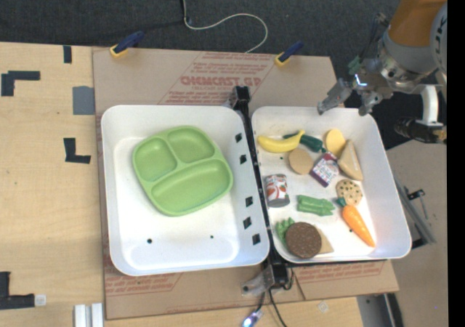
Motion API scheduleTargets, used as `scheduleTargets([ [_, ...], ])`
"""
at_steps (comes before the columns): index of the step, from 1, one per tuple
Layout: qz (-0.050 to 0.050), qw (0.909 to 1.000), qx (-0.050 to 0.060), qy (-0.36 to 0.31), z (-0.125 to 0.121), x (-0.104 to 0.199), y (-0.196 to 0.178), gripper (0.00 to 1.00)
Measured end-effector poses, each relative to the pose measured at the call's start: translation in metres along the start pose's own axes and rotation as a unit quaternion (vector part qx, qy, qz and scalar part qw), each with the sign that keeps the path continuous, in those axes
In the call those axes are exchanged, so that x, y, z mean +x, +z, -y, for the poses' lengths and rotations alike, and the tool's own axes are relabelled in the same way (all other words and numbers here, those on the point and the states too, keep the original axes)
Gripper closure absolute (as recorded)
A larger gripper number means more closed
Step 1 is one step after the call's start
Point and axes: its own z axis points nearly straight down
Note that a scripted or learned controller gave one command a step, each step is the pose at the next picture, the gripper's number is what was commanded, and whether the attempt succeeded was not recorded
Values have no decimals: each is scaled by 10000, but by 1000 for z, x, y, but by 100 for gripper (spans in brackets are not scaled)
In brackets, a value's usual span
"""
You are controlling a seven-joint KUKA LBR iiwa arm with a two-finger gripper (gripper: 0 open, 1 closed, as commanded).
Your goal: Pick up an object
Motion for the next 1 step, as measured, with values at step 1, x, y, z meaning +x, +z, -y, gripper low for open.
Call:
scheduleTargets([
  [1,-4,10000,-18,-14,66,43,-104,0],
])
